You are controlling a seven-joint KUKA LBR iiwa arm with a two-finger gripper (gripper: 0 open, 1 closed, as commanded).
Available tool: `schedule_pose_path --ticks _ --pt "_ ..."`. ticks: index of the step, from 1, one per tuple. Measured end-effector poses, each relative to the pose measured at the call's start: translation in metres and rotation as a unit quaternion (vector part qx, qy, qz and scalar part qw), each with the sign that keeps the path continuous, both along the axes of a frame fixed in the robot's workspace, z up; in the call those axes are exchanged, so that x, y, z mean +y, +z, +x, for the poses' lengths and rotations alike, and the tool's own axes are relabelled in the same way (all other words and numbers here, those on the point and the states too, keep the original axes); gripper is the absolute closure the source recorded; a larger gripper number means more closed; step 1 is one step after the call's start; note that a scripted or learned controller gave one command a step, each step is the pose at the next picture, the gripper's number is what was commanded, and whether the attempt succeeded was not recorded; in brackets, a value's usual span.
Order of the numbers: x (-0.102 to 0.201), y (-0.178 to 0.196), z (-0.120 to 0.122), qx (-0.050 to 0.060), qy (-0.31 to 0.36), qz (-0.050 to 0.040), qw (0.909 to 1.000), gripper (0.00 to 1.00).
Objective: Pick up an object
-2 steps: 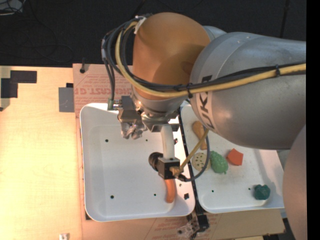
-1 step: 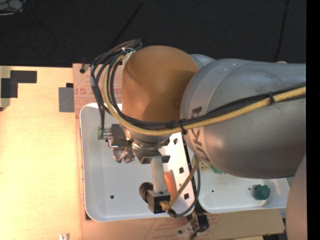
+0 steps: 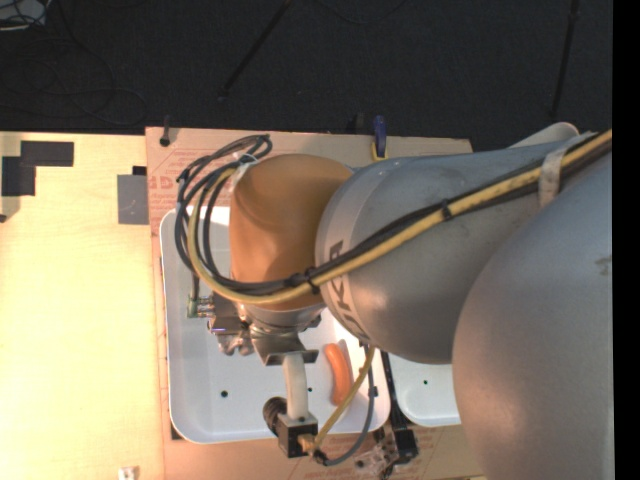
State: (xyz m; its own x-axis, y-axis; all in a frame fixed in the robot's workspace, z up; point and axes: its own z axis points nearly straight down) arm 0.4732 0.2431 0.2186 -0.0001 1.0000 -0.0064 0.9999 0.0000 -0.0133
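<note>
— How do the bins sit from your seat?

— Side by side on the bench (image 3: 70,318). I have the left bin (image 3: 200,408) near the middle of my view and the right bin (image 3: 425,398) just beside it, on its right.

— And the arm?

— The arm (image 3: 450,258) reaches in from the right, above both bins. It covers most of the right bin and the back part of the left one, and its end hangs over the middle of the left bin.

— Anything inside?

— I see one object (image 3: 340,368) on the floor of the left bin, in the front half, near the right wall and just right of the arm's end. Open bench lies left of the bins.
</note>
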Motion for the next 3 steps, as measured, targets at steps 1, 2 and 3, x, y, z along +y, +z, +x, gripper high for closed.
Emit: schedule_pose_path --ticks 1,2,3 --pt "0.0 -0.096 0.0 0.0 0.0 0.0003 1.0 1.0" --pt "-0.016 -0.014 0.013 -0.006 -0.002 0.0028 1.0 1.0" --pt "0.001 0.0 0.002 -0.005 0.001 0.0028 1.0 1.0"
